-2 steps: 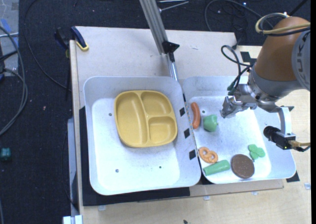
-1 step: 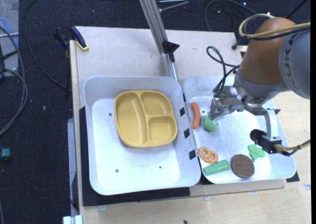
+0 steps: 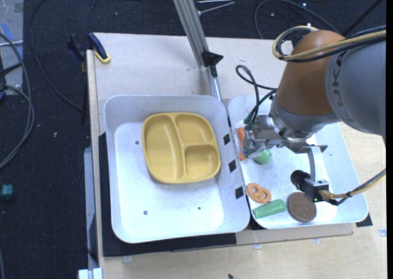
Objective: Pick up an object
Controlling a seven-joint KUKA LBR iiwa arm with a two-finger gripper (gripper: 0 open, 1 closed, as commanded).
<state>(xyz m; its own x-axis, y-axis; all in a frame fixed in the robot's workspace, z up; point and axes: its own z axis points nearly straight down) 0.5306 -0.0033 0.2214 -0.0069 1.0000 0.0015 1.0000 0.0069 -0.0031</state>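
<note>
The arm (image 3: pixel 325 81) reaches in from the right and hangs over the right bin (image 3: pixel 347 207), 1 of 2 white bins on the bench (image 3: pixel 153 62). Its gripper (image 3: pixel 249 144) sits low at that bin's left edge, about halfway along it. The wrist hides the gripper from above, so I cannot tell whether it is open or closed, or whether it has hold of anything.

A small orange piece (image 3: pixel 241 134) shows right against the gripper, at the bin's left edge; it may be touching the tool, but the view is too cramped to be sure. A small round green piece (image 3: pixel 263 157) lies just beside the gripper, toward the bin's near edge.

3 more things lie in the right bin's near left corner. An orange pretzel shape (image 3: pixel 258 194) lies flat close to the left edge. A green cylinder (image 3: pixel 269 209) lies on its side just beside it, along the near edge. A brown disc (image 3: pixel 301 206) lies flat next to the cylinder's right end.

In the left bin (image 3: pixel 123 167), a yellow plate (image 3: pixel 181 147) with 3 compartments rests flat, nearer the far right corner, well apart from the gripper.
</note>
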